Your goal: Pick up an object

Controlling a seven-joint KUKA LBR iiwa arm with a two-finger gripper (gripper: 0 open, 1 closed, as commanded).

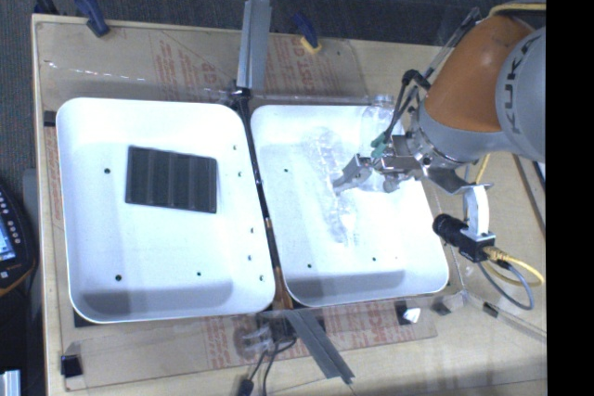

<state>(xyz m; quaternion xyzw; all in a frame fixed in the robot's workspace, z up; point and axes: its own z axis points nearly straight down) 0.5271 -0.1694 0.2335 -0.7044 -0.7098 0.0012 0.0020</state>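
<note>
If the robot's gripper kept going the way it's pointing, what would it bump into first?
Probably the clear plastic thing lying in the right bin. The gripper points left toward it and looks very close, though one slanted view can't show its height above it.

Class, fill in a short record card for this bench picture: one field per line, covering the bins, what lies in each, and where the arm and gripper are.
left bin: holds a dark ribbed rectangular pad, lying flat
right bin: holds clear, crinkled plastic-like items, hard to make out
arm: grey with orange band, reaching in from the right
gripper: over the right bin, among the clear items
grasp: cannot be judged from this view
</note>
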